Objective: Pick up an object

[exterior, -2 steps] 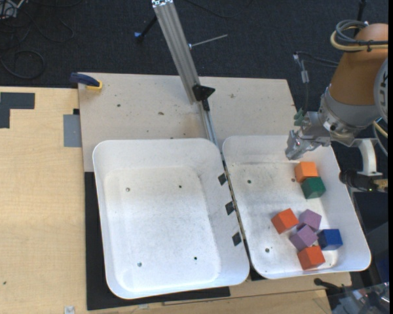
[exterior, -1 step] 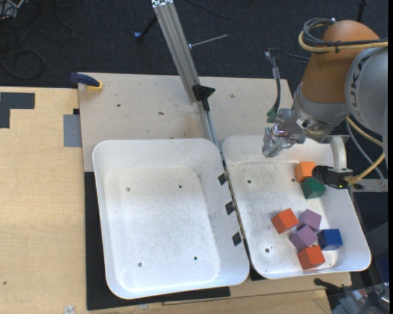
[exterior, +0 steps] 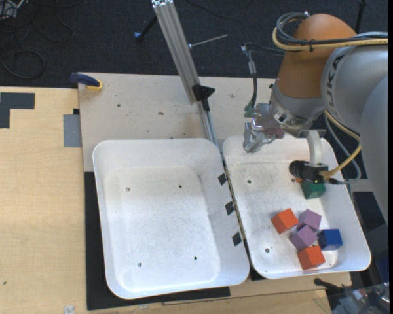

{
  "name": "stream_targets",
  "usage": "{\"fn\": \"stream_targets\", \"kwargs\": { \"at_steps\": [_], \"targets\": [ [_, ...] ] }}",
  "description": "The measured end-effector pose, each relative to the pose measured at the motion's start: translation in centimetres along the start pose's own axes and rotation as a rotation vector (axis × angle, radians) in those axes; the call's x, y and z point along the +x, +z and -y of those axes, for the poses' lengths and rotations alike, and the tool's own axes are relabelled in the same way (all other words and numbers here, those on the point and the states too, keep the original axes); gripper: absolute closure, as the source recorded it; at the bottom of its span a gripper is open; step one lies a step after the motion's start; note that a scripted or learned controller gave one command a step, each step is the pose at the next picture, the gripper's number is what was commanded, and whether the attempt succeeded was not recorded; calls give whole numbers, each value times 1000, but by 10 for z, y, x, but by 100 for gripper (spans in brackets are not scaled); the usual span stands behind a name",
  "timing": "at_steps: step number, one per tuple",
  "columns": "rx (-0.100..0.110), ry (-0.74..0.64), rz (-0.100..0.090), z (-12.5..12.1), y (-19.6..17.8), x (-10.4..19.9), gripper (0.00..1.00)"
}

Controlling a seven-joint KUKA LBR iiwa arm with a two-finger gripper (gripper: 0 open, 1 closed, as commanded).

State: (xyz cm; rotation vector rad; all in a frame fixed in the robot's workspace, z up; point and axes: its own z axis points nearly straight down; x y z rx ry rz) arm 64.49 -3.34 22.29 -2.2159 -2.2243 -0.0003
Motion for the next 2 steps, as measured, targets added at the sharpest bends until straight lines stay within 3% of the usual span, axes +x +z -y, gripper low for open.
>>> {"fn": "stream_targets", "kwargs": {
  "at_steps": [2],
  "targets": [
    [0, 0, -1, -3, -17, 96, 100]
  ]
}}
